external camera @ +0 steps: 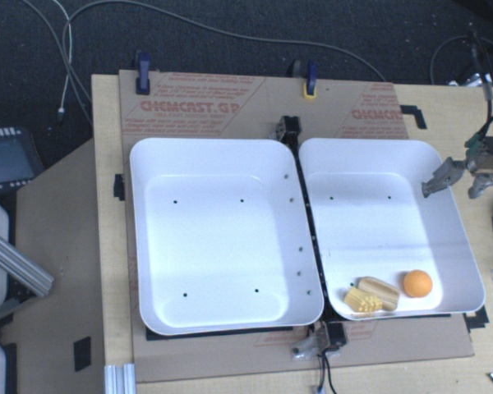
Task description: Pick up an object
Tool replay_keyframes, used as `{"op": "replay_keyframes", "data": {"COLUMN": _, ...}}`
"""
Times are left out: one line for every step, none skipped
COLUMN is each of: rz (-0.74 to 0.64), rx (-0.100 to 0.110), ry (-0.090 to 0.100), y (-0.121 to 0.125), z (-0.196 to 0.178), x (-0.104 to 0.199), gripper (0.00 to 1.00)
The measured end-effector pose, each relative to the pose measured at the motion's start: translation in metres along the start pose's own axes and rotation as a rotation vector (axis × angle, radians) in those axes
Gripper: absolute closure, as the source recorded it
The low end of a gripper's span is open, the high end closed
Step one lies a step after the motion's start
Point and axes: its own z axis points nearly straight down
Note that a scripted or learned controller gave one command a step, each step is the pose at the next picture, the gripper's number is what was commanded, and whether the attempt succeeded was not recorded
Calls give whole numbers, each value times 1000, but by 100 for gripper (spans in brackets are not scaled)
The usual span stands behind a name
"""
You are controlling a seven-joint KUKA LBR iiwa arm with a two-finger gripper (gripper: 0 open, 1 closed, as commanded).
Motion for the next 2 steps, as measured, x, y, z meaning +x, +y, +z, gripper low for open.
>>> {"op": "replay_keyframes", "data": {"rz": -1, "rx": -7, "ry": -1, "y": 1, "z": -3, "x": 0, "gripper": 0}}
{"op": "replay_keyframes", "data": {"rz": -1, "rx": -1, "ry": 0, "y": -8, "z": 55, "x": 0, "gripper": 0}}
